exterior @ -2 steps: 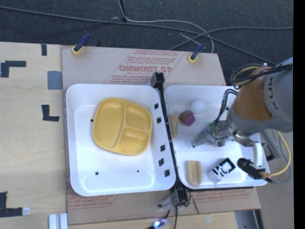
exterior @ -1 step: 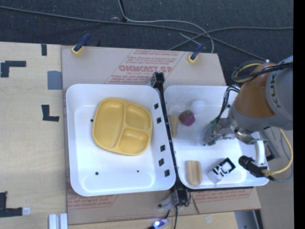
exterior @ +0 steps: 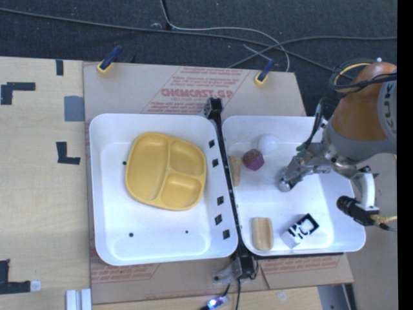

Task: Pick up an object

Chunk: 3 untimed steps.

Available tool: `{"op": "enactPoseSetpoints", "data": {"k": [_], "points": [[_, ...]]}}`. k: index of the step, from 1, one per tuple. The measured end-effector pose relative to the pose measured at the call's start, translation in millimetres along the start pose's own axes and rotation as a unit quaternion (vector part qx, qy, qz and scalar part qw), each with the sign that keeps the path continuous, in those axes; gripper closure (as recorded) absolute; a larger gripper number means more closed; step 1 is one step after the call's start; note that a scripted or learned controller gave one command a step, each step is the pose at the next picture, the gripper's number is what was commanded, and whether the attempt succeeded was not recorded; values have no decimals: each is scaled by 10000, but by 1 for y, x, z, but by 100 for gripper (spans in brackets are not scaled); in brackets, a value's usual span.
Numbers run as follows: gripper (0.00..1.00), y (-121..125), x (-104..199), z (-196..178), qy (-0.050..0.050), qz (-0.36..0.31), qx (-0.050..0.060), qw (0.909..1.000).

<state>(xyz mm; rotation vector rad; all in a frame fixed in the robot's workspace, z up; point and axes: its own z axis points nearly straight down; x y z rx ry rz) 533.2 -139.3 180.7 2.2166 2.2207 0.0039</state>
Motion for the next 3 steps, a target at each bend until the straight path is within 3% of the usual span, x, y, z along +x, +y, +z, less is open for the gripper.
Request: {"op": "enactPoseSetpoints", "data": {"k": [1,3], "points": [[100,1,0,-48,0,0,4,10000],[100,26,98,-56,12,-28,26,10000]]}}
